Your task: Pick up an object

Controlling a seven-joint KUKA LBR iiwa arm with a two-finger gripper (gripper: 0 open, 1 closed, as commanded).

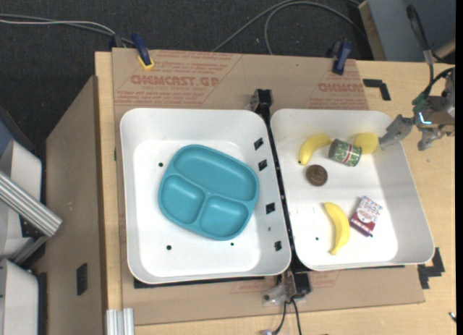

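Observation:
The right white bin (405, 203) holds several objects. A small banana (312, 147) lies near its far side, with a green can (345, 153) on its side next to it and a yellow lemon (367, 142) just right of the can. A brown round object (316, 175) sits below the banana. A second banana (336, 227) lies toward the near edge, beside a red and white packet (366, 215). My gripper (410, 135) hangs over the bin's far right rim, right of the lemon, open with nothing between its fingers.
The left white bin (137, 181) holds a teal divided plate (208, 191). A black divider (269, 174) runs between the bins. Clamps (143, 53) hold the cardboard sheet at the back, and cables trail behind the bench.

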